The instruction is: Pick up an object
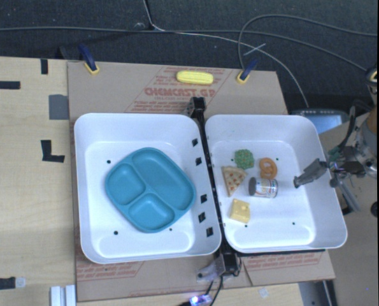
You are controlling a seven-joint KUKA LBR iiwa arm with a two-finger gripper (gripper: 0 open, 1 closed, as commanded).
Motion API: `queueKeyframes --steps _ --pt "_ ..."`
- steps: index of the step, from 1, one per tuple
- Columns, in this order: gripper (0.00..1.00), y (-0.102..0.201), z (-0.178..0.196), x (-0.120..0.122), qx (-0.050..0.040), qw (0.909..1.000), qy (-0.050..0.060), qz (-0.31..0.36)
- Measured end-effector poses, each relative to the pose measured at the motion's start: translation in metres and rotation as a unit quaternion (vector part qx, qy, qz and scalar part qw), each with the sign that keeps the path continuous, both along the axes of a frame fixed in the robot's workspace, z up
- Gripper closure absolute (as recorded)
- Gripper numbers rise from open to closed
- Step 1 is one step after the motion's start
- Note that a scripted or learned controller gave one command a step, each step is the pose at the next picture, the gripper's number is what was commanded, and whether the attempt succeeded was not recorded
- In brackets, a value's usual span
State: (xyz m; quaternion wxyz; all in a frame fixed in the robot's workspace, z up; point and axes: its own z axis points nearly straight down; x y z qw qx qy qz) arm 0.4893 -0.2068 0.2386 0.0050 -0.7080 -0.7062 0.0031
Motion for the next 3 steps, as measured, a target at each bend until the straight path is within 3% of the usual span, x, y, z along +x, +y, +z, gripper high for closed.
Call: queueKeyframes --steps 1,3 --pt "0.00 0.000 0.005 0.002 -0.0013 1.0000 -0.005 0.002" --pt "0.00 -0.008 -0.085 0.004 -0.0009 1.0000 -0.003 0.002"
